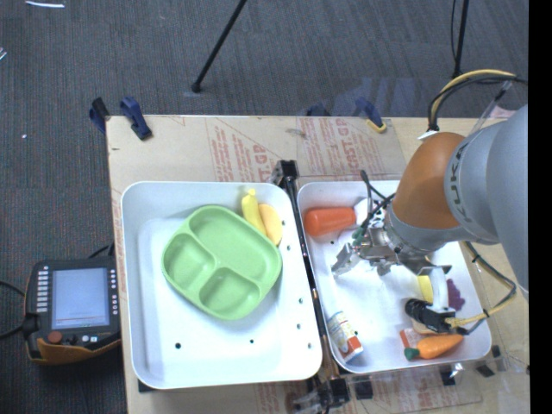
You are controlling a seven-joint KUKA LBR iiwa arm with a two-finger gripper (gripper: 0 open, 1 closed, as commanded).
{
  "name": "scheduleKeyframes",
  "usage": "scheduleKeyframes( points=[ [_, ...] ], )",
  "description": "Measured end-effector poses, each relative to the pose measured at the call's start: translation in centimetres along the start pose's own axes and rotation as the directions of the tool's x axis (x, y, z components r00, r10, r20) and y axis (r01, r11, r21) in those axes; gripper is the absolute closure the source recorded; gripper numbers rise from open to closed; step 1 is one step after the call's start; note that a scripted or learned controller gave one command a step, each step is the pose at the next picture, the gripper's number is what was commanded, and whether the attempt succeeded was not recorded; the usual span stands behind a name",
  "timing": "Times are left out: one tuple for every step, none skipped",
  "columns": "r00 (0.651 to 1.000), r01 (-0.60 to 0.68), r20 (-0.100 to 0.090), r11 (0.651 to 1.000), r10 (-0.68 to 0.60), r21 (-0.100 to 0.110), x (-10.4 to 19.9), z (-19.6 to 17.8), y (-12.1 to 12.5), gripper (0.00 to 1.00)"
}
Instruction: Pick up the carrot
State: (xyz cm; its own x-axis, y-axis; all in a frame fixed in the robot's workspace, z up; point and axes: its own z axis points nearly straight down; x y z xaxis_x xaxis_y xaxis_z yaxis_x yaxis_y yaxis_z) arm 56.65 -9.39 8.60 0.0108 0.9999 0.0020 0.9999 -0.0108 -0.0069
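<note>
Gripper (355,255) hovers in the right bin (379,304), jaws apart and holding nothing, just beside the carrot (329,221) at the bin's far-left corner.

Under me: flat brown cardboard-faced worktop (233,145) w/ red print. Two shallow white plastic bins sit on it side by side, touching: left bin (138,274) & right bin (379,365). Blue clamps (134,117) grip its far edge.
</note>
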Motion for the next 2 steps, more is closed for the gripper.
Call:
scheduleKeyframes(
  points=[
    [0.989, -0.149, 0.003, 0.989, 0.149, 0.002, -1.8, 0.1, 7.2, 0.00],
    [0.999, -0.043, 0.000, 0.999, 0.043, -0.001, 0.3, 0.0, 2.1, 0.00]
  ],
)
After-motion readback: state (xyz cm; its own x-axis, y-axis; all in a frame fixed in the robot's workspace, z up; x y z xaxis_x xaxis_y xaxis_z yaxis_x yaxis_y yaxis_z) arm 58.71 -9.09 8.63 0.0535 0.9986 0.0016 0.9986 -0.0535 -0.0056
